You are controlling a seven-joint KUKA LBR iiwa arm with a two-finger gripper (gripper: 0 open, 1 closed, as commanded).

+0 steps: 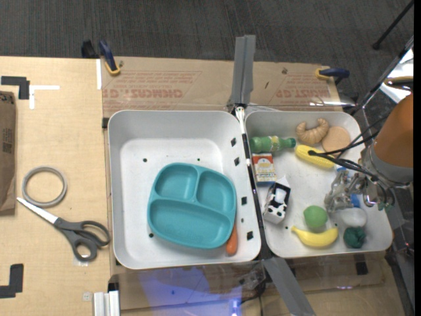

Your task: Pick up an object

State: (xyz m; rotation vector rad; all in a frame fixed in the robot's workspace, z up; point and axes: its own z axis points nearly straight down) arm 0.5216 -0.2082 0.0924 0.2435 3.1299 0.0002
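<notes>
Camera view: gripper (343, 199) low in right bin (289, 242), above a pale object (352, 217) between green ball (315, 216) and dark green item (354, 237); grip state unclear; banana (314, 236) just below.

Grey arm (388, 163), orange band, black cables, metallic end effector (348, 196).

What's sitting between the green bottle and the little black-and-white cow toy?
In the camera view, a small red-and-white carton lies between the green bottle and the cow toy.
</notes>
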